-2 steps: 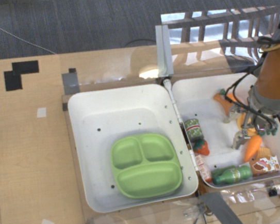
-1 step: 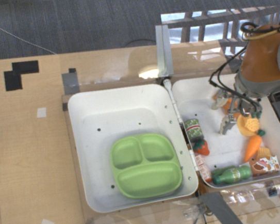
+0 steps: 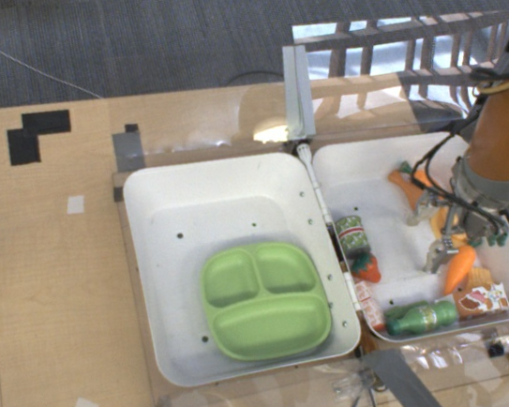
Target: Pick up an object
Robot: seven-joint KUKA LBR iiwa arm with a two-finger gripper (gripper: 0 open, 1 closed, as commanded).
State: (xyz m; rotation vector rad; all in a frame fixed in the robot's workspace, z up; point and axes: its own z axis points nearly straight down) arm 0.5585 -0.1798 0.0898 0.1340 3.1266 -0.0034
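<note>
**Grasp attempt at carrot, not lifted yet**

Target obj looked like the orange carrot, lying in right bin near its right wall, just above the juice carton. Gripper was down at the carrot's upper end; can't tell whether it had a grip, no obj clearly held. Pick not done, lift remained. Arm reached in over right bin's right side, wrist pointing down-left. Green bottle lay left of carton. Green tray sat in left bin.

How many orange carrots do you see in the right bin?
2. One carrot lies near the far wall of the right bin. The other carrot lies under the gripper, near the front. The arm may hide more.
</note>
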